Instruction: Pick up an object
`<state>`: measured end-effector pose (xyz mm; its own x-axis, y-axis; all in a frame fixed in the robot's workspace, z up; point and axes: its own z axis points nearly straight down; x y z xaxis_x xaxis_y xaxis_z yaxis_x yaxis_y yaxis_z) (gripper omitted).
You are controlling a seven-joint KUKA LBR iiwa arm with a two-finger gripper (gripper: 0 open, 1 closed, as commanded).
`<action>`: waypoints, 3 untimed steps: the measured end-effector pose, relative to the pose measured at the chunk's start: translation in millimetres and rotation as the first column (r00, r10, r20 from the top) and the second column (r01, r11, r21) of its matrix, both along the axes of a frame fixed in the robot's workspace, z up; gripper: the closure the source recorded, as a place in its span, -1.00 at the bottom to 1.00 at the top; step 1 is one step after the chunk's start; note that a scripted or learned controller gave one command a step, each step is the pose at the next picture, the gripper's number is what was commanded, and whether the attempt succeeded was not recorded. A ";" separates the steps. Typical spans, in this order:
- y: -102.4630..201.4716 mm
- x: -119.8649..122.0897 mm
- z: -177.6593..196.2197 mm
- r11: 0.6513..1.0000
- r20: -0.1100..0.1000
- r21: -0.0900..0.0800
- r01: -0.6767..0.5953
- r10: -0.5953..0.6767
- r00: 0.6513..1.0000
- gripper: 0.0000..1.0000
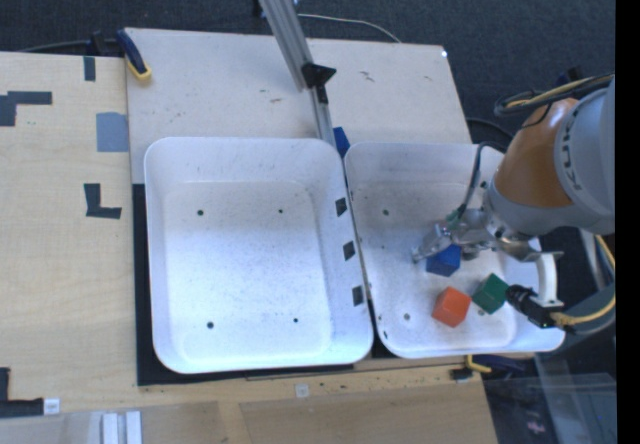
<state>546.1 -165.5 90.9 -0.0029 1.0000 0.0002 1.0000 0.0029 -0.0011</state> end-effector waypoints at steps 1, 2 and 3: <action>0.6 -1.3 9.9 1.000 -0.003 0.002 0.000 0.000 1.000 1.00; 83.8 38.8 105.6 1.000 0.008 0.001 -0.007 0.007 1.000 1.00; 149.5 -47.0 100.1 1.000 -0.007 0.003 -0.003 0.003 1.000 1.00</action>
